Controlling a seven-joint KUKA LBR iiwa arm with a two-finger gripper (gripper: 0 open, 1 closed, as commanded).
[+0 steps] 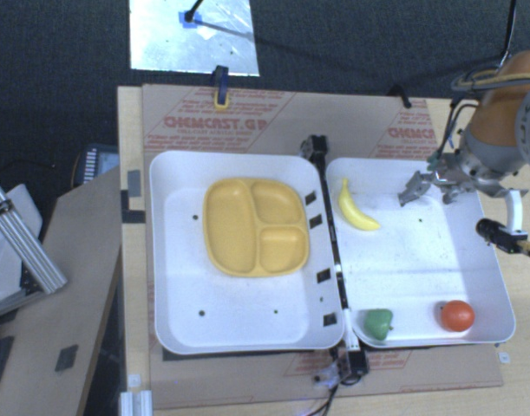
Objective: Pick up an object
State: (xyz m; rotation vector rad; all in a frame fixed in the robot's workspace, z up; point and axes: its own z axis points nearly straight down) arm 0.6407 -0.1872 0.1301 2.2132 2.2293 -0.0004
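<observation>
**Jaws hovering over right bin, nothing gripped**

I'm seeing the jaws (428,187) sitting over the upper part of the right bin (486,271), fingers spread apart, nothing between them. One fingertip (409,196) is pointing left toward the banana, the other is angling down toward the bin floor. I can't tell whether the tips are touching the floor or hanging just above it.

The arm (499,115) is coming in from the right edge, orange band above the grey wrist, cabling running alongside it.

Working outward in the right bin:
- yellow banana (355,208) is lying near the upper left, just left of the jaws, apart from them, close to the divider between the bins
- green object (378,322) is sitting in the lower left corner, looking like a small pepper, though I can't say for sure
- orange-red round object (456,315) is resting near the lower right corner, well apart from the jaws

In the left bin (173,267) a yellow divided plate (254,226) is lying about in the middle, three compartments, nothing in them that I can make out.

Both bins are sitting side by side on a cardboard sheet (247,115) with red print, on the bench (82,258). A yellow clamp (221,89) is gripping the sheet's far edge. Beyond it a shiny square plate (193,24) is lying on the dark floor.
</observation>
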